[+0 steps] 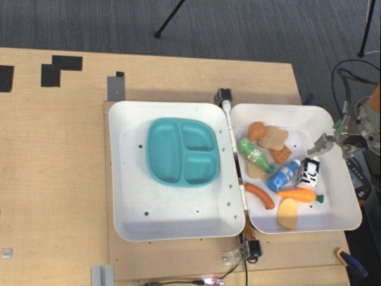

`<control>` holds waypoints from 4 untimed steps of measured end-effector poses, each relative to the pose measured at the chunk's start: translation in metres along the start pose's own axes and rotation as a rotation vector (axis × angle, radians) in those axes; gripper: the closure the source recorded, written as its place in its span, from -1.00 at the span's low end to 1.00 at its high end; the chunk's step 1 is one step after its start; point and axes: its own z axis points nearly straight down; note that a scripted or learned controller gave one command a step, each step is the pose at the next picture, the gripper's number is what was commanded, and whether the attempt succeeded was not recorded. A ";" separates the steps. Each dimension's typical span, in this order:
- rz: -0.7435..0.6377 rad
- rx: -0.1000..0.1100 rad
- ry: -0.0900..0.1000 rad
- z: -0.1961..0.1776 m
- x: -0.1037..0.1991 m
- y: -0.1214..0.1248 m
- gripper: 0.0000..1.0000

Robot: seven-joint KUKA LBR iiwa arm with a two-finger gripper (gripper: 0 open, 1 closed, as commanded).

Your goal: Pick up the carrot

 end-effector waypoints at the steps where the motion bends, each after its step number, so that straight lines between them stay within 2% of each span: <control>1: -0.040 0.006 0.003 0.064 0.038 -0.048 -1.00; 2: -0.453 -0.035 -0.022 0.110 0.043 -0.036 -1.00; 3: -0.661 -0.043 -0.037 0.116 0.030 -0.032 -1.00; 4: -0.967 -0.043 -0.057 0.116 0.027 -0.031 -1.00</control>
